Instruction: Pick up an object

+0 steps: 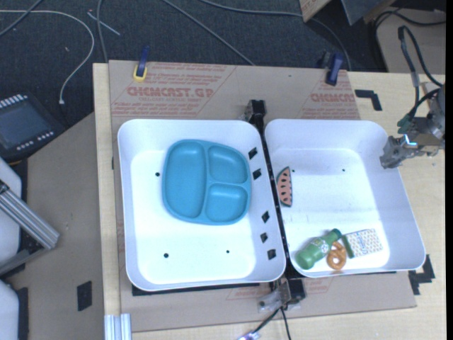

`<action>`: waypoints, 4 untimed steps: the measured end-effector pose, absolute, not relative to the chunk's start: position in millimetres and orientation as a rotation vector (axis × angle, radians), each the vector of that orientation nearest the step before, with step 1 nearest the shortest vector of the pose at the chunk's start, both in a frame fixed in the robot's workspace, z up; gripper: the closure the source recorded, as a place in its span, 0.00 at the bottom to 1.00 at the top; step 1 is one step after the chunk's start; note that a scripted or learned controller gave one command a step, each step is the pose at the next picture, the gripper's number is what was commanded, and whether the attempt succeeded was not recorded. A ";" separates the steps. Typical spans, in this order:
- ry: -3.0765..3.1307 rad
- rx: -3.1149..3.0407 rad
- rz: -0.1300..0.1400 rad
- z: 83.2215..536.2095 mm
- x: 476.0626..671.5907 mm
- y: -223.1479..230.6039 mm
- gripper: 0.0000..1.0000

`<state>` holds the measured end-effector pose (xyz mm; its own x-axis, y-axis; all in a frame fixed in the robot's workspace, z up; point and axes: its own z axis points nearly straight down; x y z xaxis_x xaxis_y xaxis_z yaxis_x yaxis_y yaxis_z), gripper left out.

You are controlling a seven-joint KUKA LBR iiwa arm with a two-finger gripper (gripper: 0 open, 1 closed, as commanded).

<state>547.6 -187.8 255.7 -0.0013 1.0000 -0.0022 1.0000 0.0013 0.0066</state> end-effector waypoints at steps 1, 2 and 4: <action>2.229 2.218 0.001 241.9 554.5 -135.6 1.00; 2.231 2.218 0.001 234.4 548.1 -77.4 1.00; 2.228 2.215 0.004 245.9 557.8 40.0 1.00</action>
